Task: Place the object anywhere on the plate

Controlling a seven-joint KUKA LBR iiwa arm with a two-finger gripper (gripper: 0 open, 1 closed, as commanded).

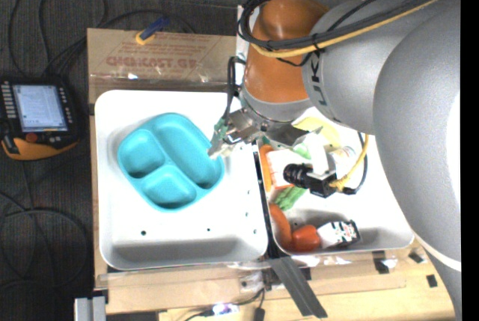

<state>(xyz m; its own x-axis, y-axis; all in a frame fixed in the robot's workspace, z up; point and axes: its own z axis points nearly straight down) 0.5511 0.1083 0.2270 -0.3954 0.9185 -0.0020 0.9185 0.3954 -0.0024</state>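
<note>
- the arm [352, 50] reaches in from the right, and its gripper [222, 140] sits over the right edge of the blue plate [171, 159], which lies in the left bin [112, 237].
- a small greenish thing [220, 134] seems to sit at the gripper's tip, but it is too small and blurred to tell whether it is the object or part of the tool; you cannot tell whether the tool is apart, together or clamped on something.
- judged step: the placing step, with the tool already at the plate's rim. where the object itself lies is not certain from this view.
- next move, as a judgement: if the object is held, you need a short shift toward the plate's middle and a release, so it lands in a compartment rather than on the rim.
- the plate has three compartments, and nothing can be made out in them.
- the right bin [389, 233] holds a crowd of things: a red and orange item [299, 236], a green one [288, 197], a black and white one [340, 232], partly hidden under the arm.
</note>
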